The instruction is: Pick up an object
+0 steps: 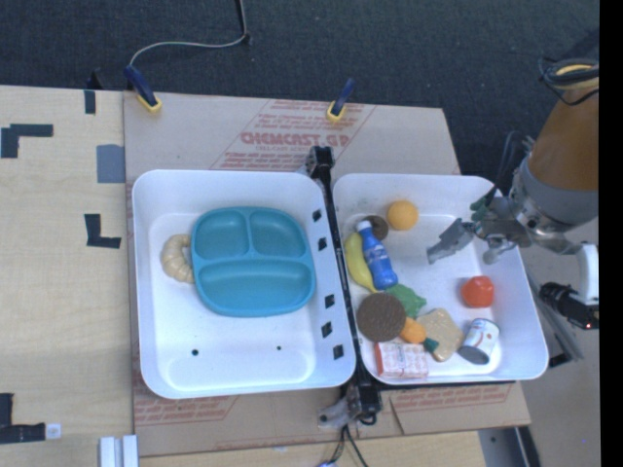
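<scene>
Grey gripper (pixel 471 242) hovers in the right bin (pixel 506 197), 2 fingers spread apart, nothing between; wrist partly cut off.

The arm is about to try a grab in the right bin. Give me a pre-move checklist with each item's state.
1. Gripper over the right bin: ok.
2. Nothing between the fingers: ok; they look spread.
3. Floor under the gripper free of things: ok.
4. Orange ball free to grasp: not ok, a dark object touches its left.
5. Red ball clear on all sides: ok.
6. Height of the gripper above the bin floor: cannot tell.
</scene>
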Robot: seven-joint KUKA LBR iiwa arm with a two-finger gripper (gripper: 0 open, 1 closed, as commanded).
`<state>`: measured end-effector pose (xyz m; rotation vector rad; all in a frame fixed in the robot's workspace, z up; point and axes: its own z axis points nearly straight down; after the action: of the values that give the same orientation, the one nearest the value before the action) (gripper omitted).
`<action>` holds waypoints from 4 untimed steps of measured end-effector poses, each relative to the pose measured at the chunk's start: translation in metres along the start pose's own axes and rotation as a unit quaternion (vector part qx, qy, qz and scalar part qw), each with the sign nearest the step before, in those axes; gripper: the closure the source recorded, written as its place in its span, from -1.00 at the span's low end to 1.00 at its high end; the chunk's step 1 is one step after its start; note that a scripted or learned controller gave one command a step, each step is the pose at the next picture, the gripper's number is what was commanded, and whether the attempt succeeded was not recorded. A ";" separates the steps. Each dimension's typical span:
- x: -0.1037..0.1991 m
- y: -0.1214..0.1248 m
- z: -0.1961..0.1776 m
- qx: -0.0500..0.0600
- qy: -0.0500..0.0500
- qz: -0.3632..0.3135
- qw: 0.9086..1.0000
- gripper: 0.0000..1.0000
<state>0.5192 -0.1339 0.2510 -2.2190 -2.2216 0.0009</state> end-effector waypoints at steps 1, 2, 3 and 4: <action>0.030 -0.027 0.152 -0.001 0.002 -0.001 1.000 -1.00; 0.037 -0.030 0.161 -0.010 -0.004 0.001 1.000 -1.00; 0.032 -0.035 0.149 0.000 0.000 0.000 1.000 -1.00; 0.035 -0.031 0.161 -0.005 -0.001 0.002 1.000 -1.00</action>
<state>0.4878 -0.0992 0.0905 -2.2283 -2.2231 -0.0080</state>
